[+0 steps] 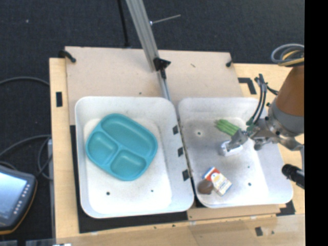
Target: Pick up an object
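- Dark carpet surrounds the wooden tabletop (118,73), which bears two white bins: the left bin (164,188) and the right bin (271,183).
- From 3 o'clock the arm reaches into the right bin; its end effector (233,145) sits low near that bin's middle, and whether it is open or closed cannot be told.
- A green object (225,126) lies just at 11 o'clock of the end effector, close to or touching it.
- A small packet (219,182) with a brown object (206,187) lies at 7 o'clock, apart.
- A teal divided plate (121,146) fills the left bin's middle.
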`<state>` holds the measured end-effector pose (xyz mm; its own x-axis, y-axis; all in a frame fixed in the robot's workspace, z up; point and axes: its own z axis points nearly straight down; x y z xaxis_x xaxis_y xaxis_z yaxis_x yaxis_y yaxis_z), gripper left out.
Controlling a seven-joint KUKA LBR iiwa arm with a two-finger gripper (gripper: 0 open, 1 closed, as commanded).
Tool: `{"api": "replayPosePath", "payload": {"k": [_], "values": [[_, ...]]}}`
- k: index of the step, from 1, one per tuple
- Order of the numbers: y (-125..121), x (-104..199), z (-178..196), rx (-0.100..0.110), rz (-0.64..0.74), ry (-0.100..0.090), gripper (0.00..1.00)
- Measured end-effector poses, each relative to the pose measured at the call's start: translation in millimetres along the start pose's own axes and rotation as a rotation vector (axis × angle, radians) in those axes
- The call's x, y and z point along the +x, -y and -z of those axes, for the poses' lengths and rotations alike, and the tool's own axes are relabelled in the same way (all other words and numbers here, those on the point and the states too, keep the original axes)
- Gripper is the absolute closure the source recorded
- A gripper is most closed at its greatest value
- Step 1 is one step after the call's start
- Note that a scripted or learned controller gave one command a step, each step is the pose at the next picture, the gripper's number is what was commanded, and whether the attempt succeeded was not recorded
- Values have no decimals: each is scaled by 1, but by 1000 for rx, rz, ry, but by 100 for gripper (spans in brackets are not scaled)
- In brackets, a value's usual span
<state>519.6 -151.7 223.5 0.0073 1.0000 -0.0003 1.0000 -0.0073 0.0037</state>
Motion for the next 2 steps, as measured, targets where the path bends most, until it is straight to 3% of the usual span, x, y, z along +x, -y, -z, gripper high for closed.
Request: {"api": "replayPosePath", "payload": {"k": [1,2], "values": [[7,24,-99,7,2,-1,0],[31,-11,-80,1,4,2,0]]}}
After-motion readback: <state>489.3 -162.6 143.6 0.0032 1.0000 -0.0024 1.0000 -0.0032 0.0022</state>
